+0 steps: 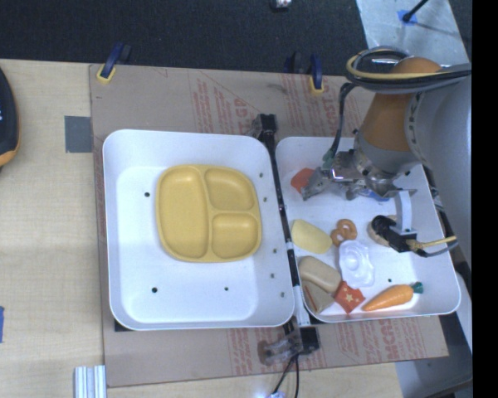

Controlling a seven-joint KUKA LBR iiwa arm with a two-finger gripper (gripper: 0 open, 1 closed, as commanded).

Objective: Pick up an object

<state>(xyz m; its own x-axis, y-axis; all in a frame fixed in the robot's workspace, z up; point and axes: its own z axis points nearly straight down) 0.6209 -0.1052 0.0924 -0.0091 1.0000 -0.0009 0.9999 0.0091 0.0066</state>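
Observation:
My gripper (322, 184) hangs low over the far left part of the right bin (445, 303). Just to its left, a small red object (301, 177) lies touching or nearly touching the gripper's tip. Closer to the front of this bin lie a pale yellow piece (310, 237), a small brown ring (345, 230), a white object (356, 263), a tan and brown bread-like piece (317, 274), a small red piece (349, 296) and an orange carrot (389, 298).
The left bin (133, 305) holds a yellow divided plate (207, 212). The grey arm with its orange band (390, 118) covers the back right of the right bin. The two bins meet at a narrow seam (280, 222).

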